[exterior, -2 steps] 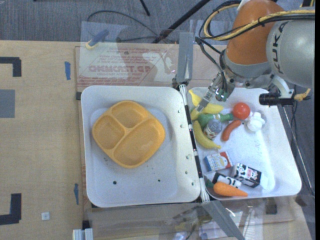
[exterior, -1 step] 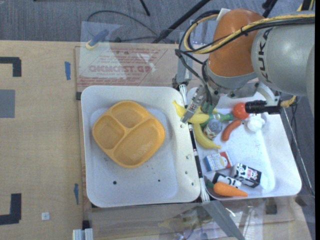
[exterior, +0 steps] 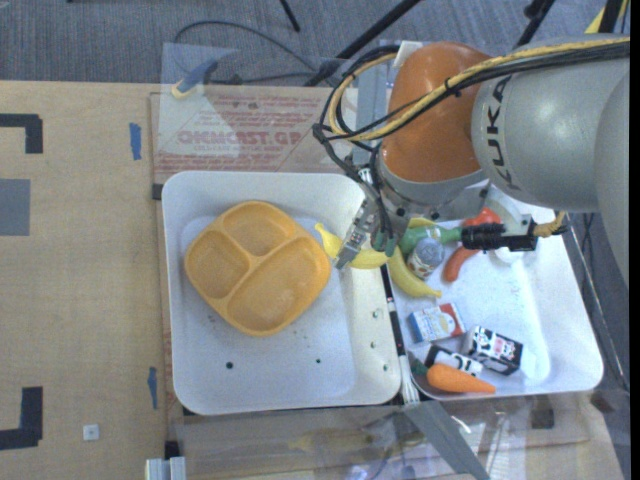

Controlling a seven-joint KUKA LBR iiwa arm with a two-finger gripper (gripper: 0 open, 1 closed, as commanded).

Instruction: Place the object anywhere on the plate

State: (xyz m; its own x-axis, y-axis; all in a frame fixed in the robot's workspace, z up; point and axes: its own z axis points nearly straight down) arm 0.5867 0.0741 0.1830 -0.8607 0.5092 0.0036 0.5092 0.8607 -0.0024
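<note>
An orange-yellow plate (exterior: 258,266) with three compartments lies in the left bin (exterior: 200,368), toward its upper middle. My gripper (exterior: 352,248) hangs over the left bin's right edge, just right of the plate's rim. A yellow banana (exterior: 372,259) sits crosswise between its fingers. One banana tip pokes out on the left toward the plate, and the other end shows on the right. The gripper is shut on it. The banana is beside the plate, not over it.
The right bin (exterior: 575,318) holds a second banana (exterior: 414,282), a red pepper (exterior: 462,260), a small jar (exterior: 428,256), a small carton (exterior: 437,322), a black-and-white carton (exterior: 493,348) and a carrot (exterior: 460,378). The arm's orange band (exterior: 430,118) looms above the bins' divider.
</note>
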